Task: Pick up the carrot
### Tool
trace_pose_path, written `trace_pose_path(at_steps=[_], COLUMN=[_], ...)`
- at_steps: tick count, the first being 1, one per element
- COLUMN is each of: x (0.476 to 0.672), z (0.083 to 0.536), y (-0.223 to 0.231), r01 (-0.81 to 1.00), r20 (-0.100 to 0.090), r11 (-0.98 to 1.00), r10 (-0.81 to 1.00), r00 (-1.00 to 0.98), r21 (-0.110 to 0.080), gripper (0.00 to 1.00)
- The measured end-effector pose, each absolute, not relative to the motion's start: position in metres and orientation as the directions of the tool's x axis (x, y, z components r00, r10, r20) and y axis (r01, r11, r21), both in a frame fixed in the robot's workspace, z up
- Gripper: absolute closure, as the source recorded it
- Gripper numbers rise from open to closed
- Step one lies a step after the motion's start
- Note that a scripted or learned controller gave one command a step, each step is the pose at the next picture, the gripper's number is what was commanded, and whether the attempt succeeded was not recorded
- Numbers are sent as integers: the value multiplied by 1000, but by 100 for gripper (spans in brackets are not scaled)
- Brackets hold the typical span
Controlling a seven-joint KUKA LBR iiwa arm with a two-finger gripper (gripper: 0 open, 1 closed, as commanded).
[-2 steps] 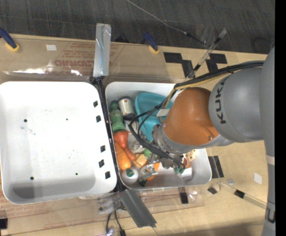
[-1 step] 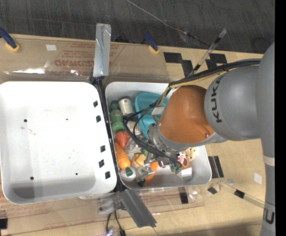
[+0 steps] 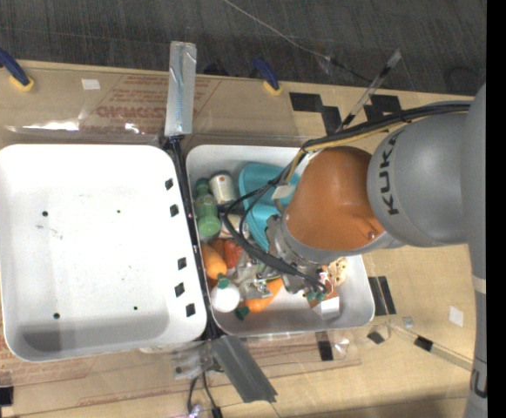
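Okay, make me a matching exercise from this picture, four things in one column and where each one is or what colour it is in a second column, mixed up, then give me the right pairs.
Things:
1. left bin
2. green bottle
3. arm's orange band
4. blue clamp

Descriptions:
A. near the top left corner of the bench
B. lying in the right bin along its left wall
C. hanging over the right bin and covering much of it
D. white, with a few small dark dots on its floor

Pairs: 1-D, 2-B, 3-C, 4-A
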State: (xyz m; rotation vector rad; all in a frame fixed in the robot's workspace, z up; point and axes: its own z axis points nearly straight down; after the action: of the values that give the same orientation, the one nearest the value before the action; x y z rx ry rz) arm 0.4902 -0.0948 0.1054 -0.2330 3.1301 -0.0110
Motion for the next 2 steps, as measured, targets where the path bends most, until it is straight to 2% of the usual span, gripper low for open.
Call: trace_pose_path(at_steps=[1,2], x=[497,512], z=[289,210], y=[-136,-117], r01=[-228,-452], r20=[-12,1], r11=[974,892], r10=[-228,-452], r00=[-974,-892], r21=[-8,2], gripper=[100,100])
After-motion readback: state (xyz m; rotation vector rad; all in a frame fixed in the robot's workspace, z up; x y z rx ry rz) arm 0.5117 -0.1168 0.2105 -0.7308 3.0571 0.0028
